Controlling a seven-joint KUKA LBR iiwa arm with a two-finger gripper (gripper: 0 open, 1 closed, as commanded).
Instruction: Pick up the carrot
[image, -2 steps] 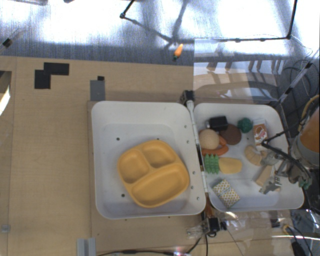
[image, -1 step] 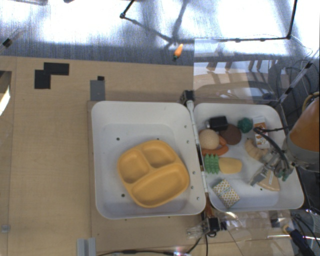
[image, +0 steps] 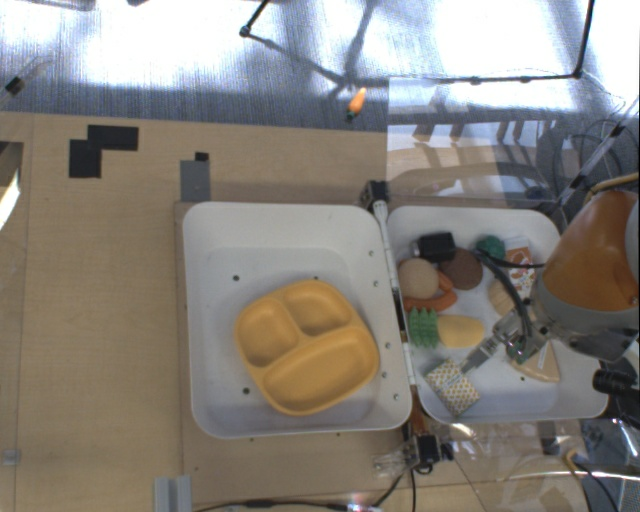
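The arm (image: 600, 265) overhangs the crowded right bin's (image: 560, 405) outer edge, carrot (image: 440, 297) untouched; finger state unclear.

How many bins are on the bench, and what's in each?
2. The left bin holds a yellow plate. The right bin holds the toy food, carrot included; the arm may hide some items.

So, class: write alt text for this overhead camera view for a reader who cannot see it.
A grey-and-orange robot arm reaches over the right bin of toy food, where a carrot lies. The left bin holds a yellow divided plate.
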